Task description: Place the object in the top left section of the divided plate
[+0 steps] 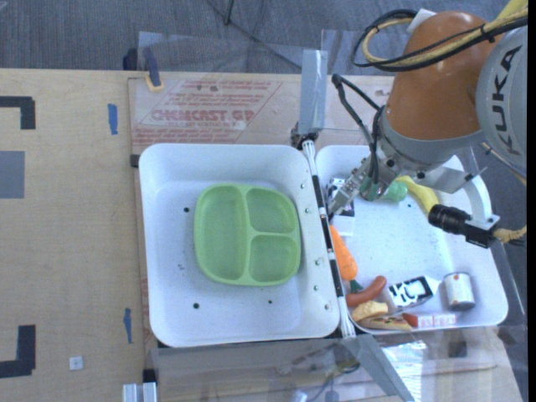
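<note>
While the pincer (pixel 345 193) hangs over the right bin (pixel 494 296), divided plate (pixel 248 234) lies left, well apart.

One fixed camera looks down at a slant on both white bins (pixel 159 249) from overhead.

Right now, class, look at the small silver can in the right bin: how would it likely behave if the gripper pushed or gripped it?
The small silver can lies on its side near the right bin wall, so a push would probably roll it. Its rounded, shiny surface may slip between fingers. It looks rigid and unlikely to crush, probably light for its size.
</note>
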You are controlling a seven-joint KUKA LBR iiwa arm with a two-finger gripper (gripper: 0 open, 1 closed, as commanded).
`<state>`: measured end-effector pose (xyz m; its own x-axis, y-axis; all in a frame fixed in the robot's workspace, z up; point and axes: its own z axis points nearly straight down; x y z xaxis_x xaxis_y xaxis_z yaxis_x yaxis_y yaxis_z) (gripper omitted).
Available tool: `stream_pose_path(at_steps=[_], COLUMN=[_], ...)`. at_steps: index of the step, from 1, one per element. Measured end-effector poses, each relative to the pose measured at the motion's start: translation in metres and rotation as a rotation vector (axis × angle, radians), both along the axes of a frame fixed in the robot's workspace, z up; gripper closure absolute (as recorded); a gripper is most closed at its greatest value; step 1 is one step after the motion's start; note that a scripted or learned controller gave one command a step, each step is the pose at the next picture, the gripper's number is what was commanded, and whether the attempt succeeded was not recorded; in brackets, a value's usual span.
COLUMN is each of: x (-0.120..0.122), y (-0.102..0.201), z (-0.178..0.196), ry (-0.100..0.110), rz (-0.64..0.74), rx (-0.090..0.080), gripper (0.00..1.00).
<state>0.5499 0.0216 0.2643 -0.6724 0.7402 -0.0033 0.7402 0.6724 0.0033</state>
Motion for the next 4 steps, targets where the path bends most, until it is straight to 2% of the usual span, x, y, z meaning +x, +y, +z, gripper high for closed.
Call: stream_pose_path(at_steps=[1,2,3,4], x=[-0.033,-0.054,0.018,0.021], y=[0.029,0.043,0.019,0.037], z=[-0.043,-0.043,-0.079,-0.079], ry=[0.004,0.005,-0.001,-0.002], rz=[0.080,0.219,0.311,0.397], rx=[0.001,0.001,-0.001,-0.001], gripper=[1.00,1.00,1.00,1.00])
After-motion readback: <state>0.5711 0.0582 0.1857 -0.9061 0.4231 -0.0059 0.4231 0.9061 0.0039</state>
